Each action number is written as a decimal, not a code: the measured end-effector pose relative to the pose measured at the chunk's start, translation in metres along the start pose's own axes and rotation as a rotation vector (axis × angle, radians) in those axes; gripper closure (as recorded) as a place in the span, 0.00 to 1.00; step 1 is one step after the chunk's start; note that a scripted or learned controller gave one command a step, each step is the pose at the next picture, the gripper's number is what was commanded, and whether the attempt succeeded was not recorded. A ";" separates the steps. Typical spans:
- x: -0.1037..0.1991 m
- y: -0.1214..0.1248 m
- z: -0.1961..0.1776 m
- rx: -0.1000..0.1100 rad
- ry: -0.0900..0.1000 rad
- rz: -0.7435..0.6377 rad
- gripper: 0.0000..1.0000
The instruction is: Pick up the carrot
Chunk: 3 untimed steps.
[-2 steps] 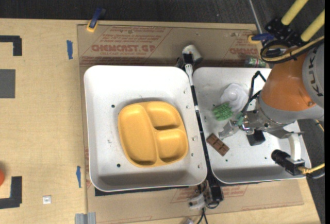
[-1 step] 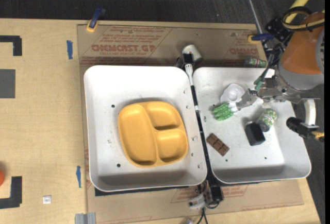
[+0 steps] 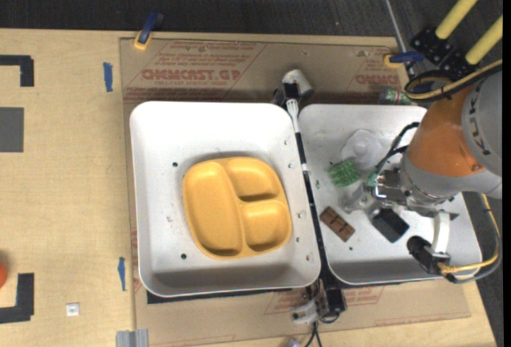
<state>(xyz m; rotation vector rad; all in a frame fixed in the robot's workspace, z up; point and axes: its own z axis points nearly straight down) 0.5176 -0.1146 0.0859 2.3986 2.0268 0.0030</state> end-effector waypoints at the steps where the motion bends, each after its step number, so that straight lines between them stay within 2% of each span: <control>1: 0.000 0.001 -0.010 -0.003 0.000 0.002 1.00; 2: -0.023 0.007 -0.154 0.001 -0.001 0.130 1.00; 3: 0.030 -0.039 -0.154 0.007 -0.001 0.628 1.00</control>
